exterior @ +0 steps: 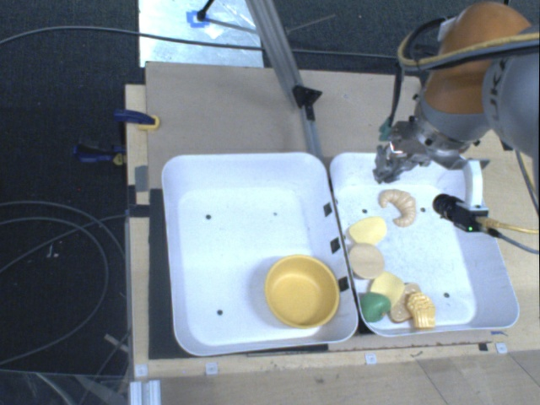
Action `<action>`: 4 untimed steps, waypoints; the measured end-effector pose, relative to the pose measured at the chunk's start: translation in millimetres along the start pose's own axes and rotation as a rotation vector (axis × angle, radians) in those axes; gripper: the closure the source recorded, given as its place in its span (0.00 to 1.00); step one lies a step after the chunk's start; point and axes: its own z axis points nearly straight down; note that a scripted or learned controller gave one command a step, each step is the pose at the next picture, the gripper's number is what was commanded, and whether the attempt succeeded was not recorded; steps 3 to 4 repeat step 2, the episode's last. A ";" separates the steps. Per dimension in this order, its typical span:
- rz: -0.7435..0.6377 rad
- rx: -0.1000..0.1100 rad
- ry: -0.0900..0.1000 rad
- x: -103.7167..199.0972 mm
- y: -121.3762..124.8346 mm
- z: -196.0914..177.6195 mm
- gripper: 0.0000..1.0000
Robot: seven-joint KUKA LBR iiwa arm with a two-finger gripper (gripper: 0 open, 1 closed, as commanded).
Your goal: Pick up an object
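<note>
1. Nearest the camera, a yellow bowl sits upright in the near right part of the left bin.
2. Along the near left side of the right bin lies a cluster: a green piece, a pale yellow piece, a tan ridged piece, all close together.
3. Just beyond them a beige round disc touches a yellow lemon-shaped piece.
4. Farther back a curved tan croissant lies alone, near my claw.
5. My claw hangs over the far left corner of the right bin, beside the croissant; whether it is apart or together I cannot tell.
6. Both bins rest on the table.
</note>
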 end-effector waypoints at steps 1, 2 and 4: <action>0.001 0.000 0.001 49.8 17.2 -8.8 1.00; 0.001 0.000 0.001 101.6 27.6 -14.1 1.00; 0.001 0.000 0.001 101.6 27.6 -14.1 1.00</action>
